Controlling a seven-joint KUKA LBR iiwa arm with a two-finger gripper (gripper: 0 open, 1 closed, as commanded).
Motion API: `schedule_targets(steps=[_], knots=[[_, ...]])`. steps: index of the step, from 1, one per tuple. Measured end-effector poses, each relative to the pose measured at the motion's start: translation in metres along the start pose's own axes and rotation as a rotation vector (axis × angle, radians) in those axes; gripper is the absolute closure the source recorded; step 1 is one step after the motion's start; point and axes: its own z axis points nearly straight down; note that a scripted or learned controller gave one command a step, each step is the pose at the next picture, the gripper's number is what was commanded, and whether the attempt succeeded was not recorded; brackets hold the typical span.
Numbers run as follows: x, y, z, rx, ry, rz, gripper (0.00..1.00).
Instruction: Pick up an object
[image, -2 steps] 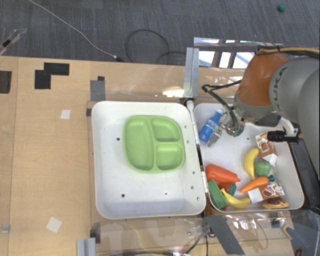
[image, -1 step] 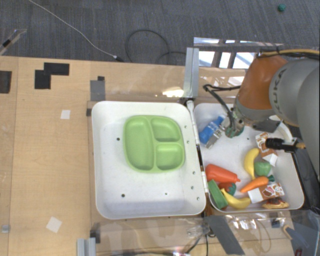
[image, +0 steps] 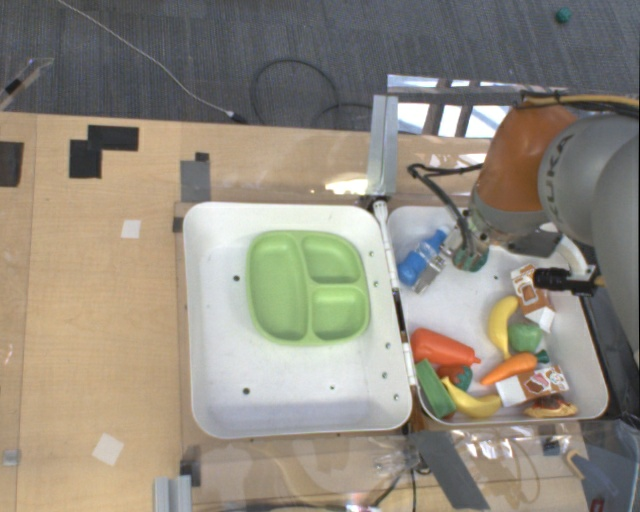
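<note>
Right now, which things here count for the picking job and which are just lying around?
For the job: the gripper, low in the right bin; the blue bottle beside it; further off the red pepper, carrot, two bananas and small cartons.

Lying about: the green divided plate in the left bin; the black cable on the floor.
</note>
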Motion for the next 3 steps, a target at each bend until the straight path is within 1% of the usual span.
schedule_targets(steps=[1, 2, 3], knots=[[0.01, -0.09, -0.001, -0.005, -0.006, 0.126, 0.0], [0.008, -0.085, -0.016, -0.015, -0.018, 0.119, 1.0], [-0.047, -0.096, -0.046, -0.007, -0.01, -0.19, 1.0]])
